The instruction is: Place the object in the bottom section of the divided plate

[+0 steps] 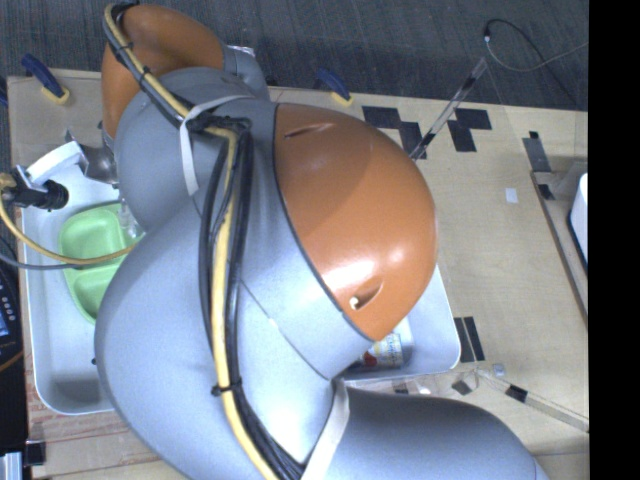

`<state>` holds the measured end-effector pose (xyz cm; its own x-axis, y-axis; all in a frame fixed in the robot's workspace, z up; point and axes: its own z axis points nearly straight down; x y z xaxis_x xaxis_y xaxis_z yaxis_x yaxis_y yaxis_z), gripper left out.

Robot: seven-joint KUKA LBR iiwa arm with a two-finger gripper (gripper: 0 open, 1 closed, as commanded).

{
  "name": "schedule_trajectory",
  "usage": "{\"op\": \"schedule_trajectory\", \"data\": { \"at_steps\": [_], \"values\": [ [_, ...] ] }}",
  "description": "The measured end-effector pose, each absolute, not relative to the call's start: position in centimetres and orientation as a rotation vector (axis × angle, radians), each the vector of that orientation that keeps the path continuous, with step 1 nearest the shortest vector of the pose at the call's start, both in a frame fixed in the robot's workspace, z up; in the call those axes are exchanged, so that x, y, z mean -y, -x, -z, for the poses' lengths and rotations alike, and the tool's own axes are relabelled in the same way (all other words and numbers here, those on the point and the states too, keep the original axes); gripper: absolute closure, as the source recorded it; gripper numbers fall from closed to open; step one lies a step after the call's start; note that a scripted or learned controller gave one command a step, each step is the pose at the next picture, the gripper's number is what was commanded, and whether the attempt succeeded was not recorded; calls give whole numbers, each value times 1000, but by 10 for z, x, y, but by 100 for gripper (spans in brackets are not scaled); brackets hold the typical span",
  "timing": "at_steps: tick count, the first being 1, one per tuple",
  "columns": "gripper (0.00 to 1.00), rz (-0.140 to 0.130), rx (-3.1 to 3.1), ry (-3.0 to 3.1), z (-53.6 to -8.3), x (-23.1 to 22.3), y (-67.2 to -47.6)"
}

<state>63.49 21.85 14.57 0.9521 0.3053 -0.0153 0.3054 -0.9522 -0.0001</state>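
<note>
My arm [300, 268] over both bins; green plate [90, 253] in the left bin [50, 368], near its left wall; claw's state: cannot tell.

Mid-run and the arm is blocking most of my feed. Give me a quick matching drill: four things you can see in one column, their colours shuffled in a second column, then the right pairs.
Things:
1. Divided plate
2. Arm's large joint cover
3. Bin wall
4. Clamp at the bench's far left edge

Colours:
A. white
B. blue and yellow
C. green
D. orange

Pairs: 1-C, 2-D, 3-A, 4-B
</note>
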Motion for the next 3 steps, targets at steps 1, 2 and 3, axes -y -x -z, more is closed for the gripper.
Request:
{"op": "schedule_trajectory", "data": {
  "at_steps": [1, 2, 3],
  "values": [
    [100, 33, -495, -3097, -152, -219, -635],
    [100, -14, -881, -3020, -104, -224, -651],
    [0, -5, -881, -3023, -102, -224, -649]
  ]
}}
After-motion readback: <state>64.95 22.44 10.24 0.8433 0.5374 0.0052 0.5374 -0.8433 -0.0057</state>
